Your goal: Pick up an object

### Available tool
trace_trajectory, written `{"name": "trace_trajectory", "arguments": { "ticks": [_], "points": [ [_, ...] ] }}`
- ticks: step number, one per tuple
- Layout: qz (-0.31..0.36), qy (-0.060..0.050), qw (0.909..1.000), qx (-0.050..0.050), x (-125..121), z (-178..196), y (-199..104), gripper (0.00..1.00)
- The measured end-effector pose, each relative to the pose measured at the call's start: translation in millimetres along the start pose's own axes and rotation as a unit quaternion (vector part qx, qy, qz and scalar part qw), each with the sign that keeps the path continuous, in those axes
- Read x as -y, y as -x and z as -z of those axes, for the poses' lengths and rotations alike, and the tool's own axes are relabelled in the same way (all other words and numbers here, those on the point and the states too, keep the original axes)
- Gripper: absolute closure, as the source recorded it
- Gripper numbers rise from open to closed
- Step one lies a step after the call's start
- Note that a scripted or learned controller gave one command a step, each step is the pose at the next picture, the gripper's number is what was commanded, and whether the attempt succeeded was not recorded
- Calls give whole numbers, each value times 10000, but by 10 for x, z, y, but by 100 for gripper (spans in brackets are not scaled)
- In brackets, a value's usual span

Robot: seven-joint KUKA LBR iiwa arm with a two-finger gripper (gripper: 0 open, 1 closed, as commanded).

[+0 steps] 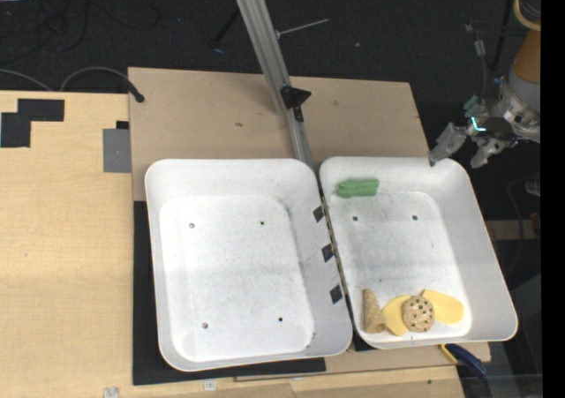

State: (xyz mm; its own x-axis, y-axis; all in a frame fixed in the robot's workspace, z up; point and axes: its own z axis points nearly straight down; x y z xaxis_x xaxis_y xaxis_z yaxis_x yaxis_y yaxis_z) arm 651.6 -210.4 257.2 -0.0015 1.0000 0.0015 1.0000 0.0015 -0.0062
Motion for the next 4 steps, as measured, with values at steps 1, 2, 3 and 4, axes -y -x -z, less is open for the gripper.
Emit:
{"name": "trace_trajectory", "arguments": {
  "ticks": [1,2,3,4],
  "points": [
    [18,18,10000,6,-9,26,-7,0],
    [22,2,10000,1,15,-418,-60,0],
    [20,-7,10000,-1,4,-1064,-67,0],
    [29,-4,10000,-1,11,-1605,-84,0]
  ]
}}
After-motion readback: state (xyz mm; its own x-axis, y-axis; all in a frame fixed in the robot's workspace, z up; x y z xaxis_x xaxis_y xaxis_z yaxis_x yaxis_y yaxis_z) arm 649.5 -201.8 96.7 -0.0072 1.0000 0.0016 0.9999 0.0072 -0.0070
